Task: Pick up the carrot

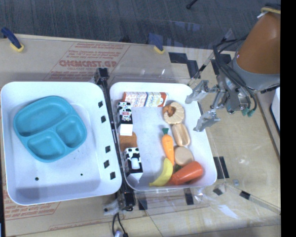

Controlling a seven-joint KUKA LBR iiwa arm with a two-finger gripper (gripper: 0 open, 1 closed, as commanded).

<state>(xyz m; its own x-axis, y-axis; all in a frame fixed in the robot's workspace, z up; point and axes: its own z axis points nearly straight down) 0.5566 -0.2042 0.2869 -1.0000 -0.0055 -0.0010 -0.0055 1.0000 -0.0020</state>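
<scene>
The end effector (201,104) hangs with fingers spread and nothing between them, above the right bin's (203,132) right rim — by my reading the approach step, no grasp begun. The carrot (167,147) lies left and nearer, between a hot-dog bun (180,135) and a banana (162,174). Next: travel left, descend, straddle it. The arm (259,43) slants in from the far right.

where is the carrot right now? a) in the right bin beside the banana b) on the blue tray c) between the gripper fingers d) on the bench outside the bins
a: the carrot lies in the right bin, just above the banana, with the gripper apart from it at the bin's right edge.
</scene>
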